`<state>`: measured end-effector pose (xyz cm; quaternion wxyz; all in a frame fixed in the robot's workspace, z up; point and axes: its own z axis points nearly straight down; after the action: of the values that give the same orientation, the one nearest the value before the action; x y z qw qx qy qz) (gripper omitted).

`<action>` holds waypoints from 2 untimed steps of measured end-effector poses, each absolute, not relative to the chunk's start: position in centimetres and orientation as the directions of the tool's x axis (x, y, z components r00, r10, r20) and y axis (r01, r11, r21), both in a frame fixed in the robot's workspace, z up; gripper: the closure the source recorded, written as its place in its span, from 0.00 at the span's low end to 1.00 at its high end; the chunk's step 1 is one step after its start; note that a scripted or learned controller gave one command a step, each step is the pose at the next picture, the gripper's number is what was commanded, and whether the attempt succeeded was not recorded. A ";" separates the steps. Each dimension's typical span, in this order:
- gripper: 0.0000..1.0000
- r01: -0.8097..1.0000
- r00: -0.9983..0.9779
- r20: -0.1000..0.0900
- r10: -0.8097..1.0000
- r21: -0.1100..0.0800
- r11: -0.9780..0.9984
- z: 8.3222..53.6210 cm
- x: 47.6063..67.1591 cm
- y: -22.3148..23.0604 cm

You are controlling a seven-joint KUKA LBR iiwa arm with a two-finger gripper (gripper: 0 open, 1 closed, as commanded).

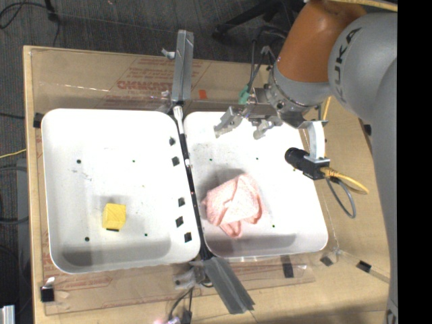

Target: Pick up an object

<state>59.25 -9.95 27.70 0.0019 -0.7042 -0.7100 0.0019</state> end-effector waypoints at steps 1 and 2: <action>0.00 1.000 -0.001 -0.004 1.000 0.004 0.001 12.1 58.9 -11.0; 0.00 0.999 0.037 -0.001 0.999 -0.005 -0.037 9.1 63.1 -13.3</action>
<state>63.12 -13.34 9.12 0.0015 -0.7201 -0.6938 0.0018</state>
